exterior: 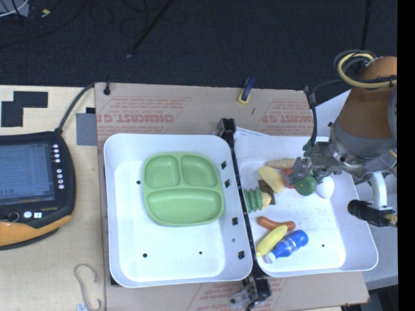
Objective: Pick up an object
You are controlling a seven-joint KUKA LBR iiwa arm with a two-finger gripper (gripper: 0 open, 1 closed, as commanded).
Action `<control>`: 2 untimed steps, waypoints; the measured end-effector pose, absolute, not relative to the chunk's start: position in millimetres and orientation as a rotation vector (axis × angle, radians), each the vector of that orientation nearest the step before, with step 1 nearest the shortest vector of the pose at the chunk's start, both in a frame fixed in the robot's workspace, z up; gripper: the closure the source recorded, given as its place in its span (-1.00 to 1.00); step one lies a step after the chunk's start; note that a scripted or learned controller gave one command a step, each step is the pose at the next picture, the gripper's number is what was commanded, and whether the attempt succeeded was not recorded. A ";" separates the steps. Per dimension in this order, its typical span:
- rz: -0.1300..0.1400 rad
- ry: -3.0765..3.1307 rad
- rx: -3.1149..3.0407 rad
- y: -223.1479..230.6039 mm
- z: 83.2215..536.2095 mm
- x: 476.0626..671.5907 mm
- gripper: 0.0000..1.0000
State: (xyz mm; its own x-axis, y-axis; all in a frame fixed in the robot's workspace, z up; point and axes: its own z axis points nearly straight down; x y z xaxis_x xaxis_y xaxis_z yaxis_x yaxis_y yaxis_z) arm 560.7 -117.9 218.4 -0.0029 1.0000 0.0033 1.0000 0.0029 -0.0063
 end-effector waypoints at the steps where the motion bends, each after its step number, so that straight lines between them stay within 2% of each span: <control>1: 0.003 -2.221 -2.213 -67.7 212.5 538.2 1.00; 2: 0.003 -2.221 -2.212 -18.6 220.6 513.6 1.00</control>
